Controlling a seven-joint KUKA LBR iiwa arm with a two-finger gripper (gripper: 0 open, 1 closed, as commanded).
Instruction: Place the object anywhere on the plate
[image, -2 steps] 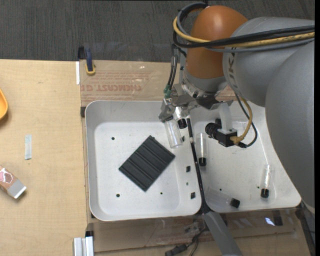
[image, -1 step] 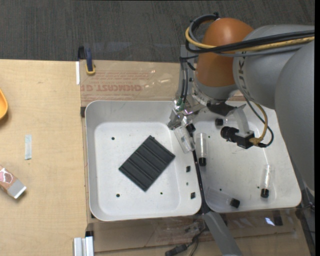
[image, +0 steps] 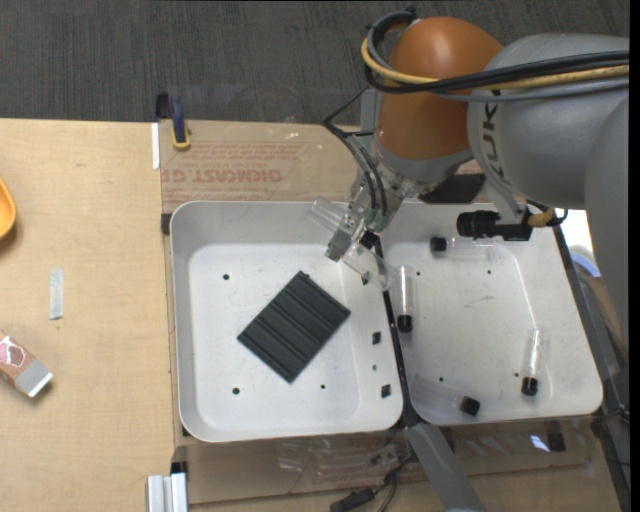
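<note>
The plate (image: 294, 326) looks dark, ribbed, stiff and flat in the left bin (image: 195, 330); we cannot tell what, if anything, the gripper (image: 350, 240) clasps; we would grip light pieces by their edges.

A dark grey carpet (image: 150, 50) runs across the top. Below it lies a light wooden bench (image: 80, 200), lit evenly from above. A sheet of brown cardboard (image: 250, 165) with reversed red print lies on it behind two white bins (image: 200, 420), side by side. A blue clamp (image: 178, 125) grips the bench's far edge. A small clear strip (image: 56, 294) rests at left.
</note>
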